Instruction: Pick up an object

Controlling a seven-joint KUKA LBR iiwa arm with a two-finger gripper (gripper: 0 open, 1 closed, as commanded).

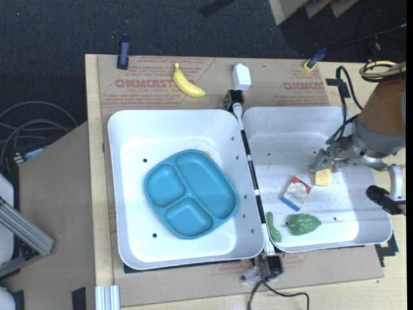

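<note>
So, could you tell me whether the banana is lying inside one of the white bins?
No, the banana lies on the cardboard behind the left bin, outside its rim.

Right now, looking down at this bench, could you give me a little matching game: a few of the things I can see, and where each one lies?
Things:
1. blue divided tray
2. banana
3. green leafy toy
4. yellow block

Places:
A. on the brown bench top, beyond the bins
B. in the right bin, near its front edge
C. in the left bin
D. in the right bin, just below the arm's gripper

Pairs: 1-C, 2-A, 3-B, 4-D
</note>
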